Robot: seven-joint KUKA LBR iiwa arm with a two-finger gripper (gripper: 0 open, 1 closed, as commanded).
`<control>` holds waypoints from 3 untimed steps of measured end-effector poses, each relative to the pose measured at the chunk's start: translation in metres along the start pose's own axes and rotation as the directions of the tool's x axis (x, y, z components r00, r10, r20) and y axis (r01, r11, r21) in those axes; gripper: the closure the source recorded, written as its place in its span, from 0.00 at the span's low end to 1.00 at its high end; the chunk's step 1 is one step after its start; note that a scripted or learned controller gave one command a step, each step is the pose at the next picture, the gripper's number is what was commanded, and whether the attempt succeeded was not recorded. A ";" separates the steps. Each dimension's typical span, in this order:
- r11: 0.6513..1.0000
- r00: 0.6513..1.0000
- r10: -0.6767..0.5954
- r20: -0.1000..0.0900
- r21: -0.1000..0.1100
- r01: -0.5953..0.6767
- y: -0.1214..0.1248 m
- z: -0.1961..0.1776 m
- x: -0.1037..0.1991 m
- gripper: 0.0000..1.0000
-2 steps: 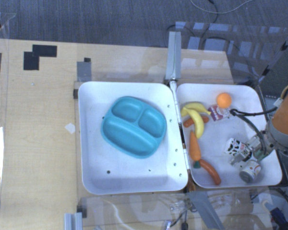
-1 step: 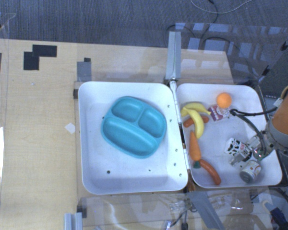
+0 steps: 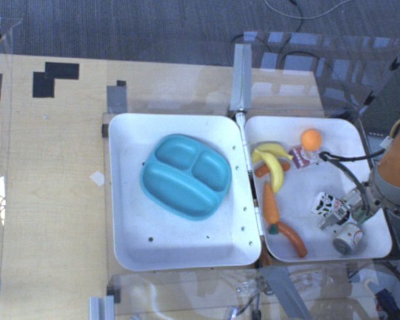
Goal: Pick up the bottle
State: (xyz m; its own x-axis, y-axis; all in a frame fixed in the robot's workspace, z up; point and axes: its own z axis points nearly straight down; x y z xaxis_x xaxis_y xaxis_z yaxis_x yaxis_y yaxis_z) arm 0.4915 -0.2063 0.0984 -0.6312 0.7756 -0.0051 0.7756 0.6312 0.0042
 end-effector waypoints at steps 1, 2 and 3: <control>1.000 1.000 0.000 0.000 0.000 0.000 0.000 0.000 0.000 0.00; 1.000 1.000 0.000 0.000 0.000 0.000 0.000 0.000 0.000 0.00; 1.000 1.000 0.000 0.000 0.000 0.000 0.000 0.000 0.000 0.00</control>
